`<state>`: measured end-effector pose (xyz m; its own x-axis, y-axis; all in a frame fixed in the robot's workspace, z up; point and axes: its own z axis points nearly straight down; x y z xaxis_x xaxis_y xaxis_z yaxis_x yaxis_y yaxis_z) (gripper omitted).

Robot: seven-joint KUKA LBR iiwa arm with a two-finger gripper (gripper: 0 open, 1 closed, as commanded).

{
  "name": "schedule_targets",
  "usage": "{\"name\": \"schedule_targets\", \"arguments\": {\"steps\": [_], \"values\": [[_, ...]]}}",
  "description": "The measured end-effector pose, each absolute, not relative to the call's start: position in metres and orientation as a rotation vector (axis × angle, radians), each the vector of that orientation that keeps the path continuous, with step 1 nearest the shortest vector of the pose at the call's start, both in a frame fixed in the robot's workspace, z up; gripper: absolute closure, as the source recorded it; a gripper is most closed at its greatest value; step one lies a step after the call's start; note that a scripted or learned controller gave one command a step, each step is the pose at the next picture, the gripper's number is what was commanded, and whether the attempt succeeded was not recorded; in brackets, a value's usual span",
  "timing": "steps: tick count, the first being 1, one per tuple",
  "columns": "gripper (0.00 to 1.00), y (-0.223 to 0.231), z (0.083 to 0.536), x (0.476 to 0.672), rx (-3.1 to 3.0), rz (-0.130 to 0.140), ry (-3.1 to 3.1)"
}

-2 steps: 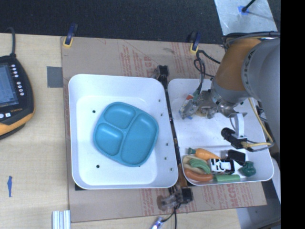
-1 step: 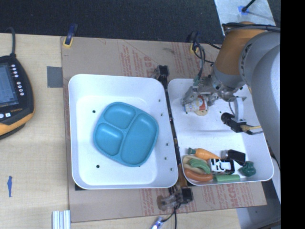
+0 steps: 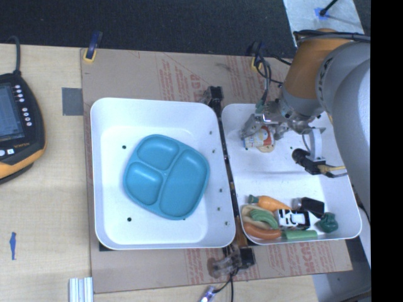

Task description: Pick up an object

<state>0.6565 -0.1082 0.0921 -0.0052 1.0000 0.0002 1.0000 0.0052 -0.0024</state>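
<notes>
Camera view has the gripper (image 3: pixel 263 131) low over the right bin (image 3: pixel 343 187), far end, with a small white-and-orange object (image 3: pixel 267 141) at its tip; whether it is gripped I cannot tell. The other toys (image 3: pixel 286 219) lie piled well apart, toward the near end.

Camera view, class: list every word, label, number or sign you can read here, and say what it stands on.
None can be read for certain.
Cardboard sheet: faint red printing along its edges, too blurred to read.
Handheld controller: a screen and buttons, too small to read.
Black-and-white block in the right bin: white marks, unreadable.
Blue divided plate: no marking.
</notes>
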Motion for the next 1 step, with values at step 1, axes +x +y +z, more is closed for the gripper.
{"name": "schedule_targets", "arguments": {"steps": [1], "values": [[1.0, -0.1084, 0.1039, 0.6574, -2.211, 0.001, -2.232]]}}
